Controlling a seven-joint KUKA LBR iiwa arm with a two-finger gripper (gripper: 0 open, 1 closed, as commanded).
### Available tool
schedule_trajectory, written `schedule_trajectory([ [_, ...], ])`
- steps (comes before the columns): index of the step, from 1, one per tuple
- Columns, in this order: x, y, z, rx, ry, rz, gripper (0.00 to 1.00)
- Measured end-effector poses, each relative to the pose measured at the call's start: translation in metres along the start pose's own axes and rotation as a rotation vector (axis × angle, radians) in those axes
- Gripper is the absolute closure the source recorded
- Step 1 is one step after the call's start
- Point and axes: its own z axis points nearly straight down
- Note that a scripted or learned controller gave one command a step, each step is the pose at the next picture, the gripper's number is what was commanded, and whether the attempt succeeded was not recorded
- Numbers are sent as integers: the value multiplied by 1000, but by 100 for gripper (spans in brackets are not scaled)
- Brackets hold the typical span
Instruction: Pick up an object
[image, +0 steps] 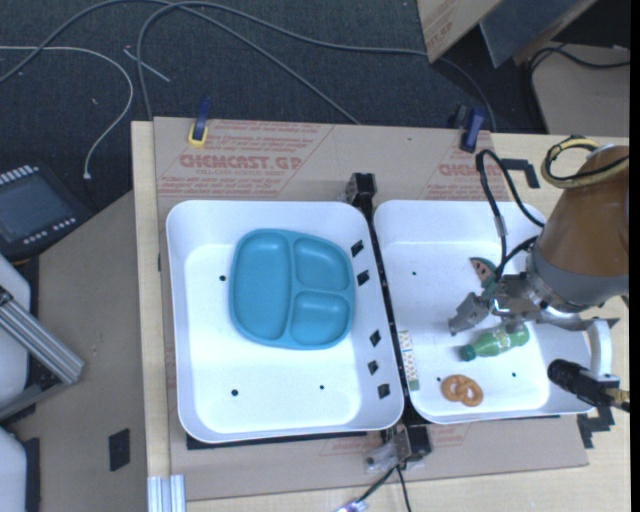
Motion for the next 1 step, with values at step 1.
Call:
schedule_trajectory([
  [1,2,10,49,-2,1,-2,0],
])
